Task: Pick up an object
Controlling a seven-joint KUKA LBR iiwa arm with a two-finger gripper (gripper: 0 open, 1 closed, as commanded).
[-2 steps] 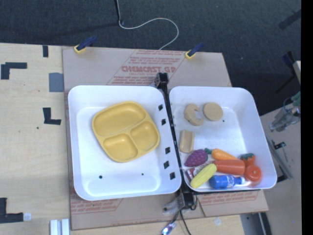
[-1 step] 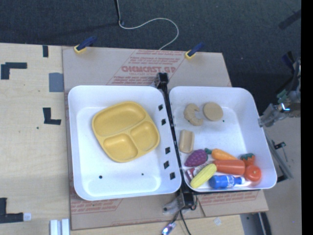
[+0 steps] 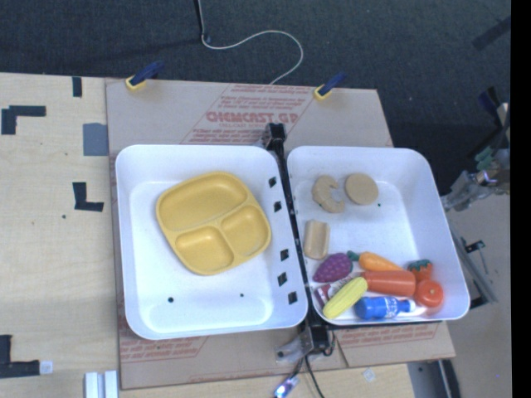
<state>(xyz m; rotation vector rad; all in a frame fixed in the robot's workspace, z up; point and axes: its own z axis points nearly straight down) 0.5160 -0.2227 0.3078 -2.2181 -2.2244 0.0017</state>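
Observation:
The right white bin (image 3: 415, 172) holds several toy foods. A bitten tan biscuit (image 3: 329, 194) and a round tan biscuit (image 3: 361, 189) lie near its back. A tan block (image 3: 315, 240) rests by the left wall. Along the front lie purple grapes (image 3: 333, 266), an orange carrot (image 3: 380, 263), a red-orange sausage (image 3: 390, 283), a red tomato (image 3: 429, 293), a yellow corn cob (image 3: 345, 297) and a blue-and-white tube (image 3: 385, 308). These front pieces touch one another.
The left white bin (image 3: 141, 288) holds a yellow divided plate (image 3: 213, 221). A black divider (image 3: 286, 222) runs between the bins. Both bins sit on a cardboard sheet (image 3: 249, 114) held by clamps. Grey hardware (image 3: 477, 185) stands past the right bin's edge.

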